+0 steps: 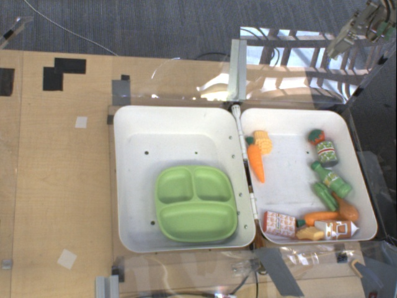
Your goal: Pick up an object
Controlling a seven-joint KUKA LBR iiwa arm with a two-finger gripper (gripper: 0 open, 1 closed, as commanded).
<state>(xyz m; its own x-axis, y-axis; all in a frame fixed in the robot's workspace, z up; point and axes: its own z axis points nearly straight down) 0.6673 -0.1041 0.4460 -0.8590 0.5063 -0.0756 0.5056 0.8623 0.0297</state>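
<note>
small carton (280, 223) in right bin (291, 129) lies far below claw (361, 25), grip state unclear.

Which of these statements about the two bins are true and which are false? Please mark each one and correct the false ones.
1. The green divided plate lies in the left bin. True.
2. The carrot lies in the left bin. False: it lies in the right bin, near the wall between the bins.
3. The gripper is down inside the right bin. False: it is at the upper right of the view, beyond the bins.
4. Several small items are gathered along the right bin's near edge and right side. True.
5. The green plate has three compartments. True.
</note>
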